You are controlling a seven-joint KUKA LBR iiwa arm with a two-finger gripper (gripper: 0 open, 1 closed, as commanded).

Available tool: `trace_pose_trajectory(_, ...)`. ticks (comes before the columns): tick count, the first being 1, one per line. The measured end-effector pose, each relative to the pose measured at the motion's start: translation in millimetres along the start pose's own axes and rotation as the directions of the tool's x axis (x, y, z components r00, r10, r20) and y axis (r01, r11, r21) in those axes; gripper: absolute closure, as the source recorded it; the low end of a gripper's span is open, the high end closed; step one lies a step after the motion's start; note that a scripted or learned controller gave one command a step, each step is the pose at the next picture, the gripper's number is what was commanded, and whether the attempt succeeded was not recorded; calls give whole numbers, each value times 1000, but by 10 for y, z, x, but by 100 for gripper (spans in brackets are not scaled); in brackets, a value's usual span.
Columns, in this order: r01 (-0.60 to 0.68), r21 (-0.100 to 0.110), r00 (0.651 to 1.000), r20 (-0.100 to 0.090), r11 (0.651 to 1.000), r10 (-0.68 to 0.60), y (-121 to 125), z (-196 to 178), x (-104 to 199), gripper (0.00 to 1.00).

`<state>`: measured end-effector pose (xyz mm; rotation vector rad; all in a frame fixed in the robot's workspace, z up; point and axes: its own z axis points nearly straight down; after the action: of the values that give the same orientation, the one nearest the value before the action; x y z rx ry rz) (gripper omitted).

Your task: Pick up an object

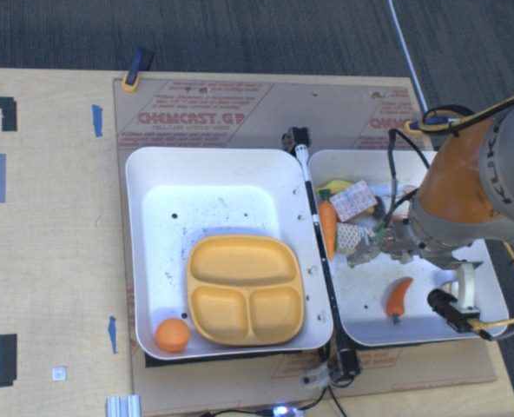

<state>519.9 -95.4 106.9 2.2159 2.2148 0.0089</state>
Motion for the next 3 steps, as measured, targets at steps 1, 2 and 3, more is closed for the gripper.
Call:
trace_pose_trajectory(1, 2, 5, 1000, -2, 1000, -2, -182, 205, 31, 0)
trace_pose_trajectory(2, 1, 0, 1000, 0, 1000, -1, -163, 93, 22, 100)
trace_pose_trajectory(3, 0, 0, 1000, 0, 1000, 0, -164, 94, 21, 0)
